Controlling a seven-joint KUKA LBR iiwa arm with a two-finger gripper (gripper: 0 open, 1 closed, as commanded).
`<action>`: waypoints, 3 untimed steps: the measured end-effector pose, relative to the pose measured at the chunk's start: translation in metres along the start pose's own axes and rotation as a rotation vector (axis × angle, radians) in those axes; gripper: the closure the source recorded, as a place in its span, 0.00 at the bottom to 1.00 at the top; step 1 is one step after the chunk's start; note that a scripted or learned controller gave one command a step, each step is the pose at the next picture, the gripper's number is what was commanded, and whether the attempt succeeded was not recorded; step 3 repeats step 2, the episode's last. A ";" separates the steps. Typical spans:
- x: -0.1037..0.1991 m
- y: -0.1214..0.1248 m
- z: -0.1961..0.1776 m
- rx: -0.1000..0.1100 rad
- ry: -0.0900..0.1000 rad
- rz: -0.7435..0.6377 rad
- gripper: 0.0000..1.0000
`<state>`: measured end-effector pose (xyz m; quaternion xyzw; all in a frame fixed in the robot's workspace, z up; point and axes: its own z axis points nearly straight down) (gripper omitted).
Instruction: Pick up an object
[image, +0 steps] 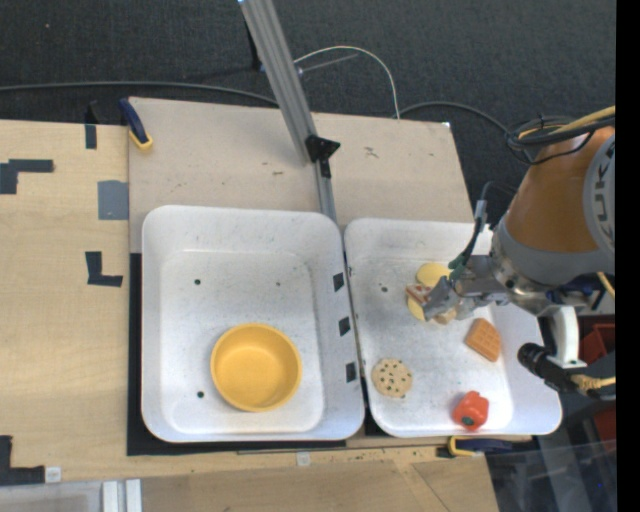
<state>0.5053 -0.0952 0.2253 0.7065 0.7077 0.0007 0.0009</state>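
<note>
yellow bowl (256, 367) sits in the left bin (170, 250). in the right bin (400, 245), the gripper (437, 303) hangs low over a small yellow and tan object (428, 283); its grip cannot be told. nearby lie a cookie (392, 378), an orange wedge (484, 340) and a red piece (471, 409).

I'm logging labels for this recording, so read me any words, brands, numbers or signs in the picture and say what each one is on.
None can be read. The arm's orange band shows part of large dark lettering at the picture's right side, cut off and too blurred to read.
</note>
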 end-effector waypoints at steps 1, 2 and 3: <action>0.046 -0.004 0.007 0.006 0.002 -0.004 1.00; 0.103 -0.012 -0.002 0.005 0.003 -0.007 1.00; 0.103 -0.012 -0.002 0.005 0.003 -0.007 1.00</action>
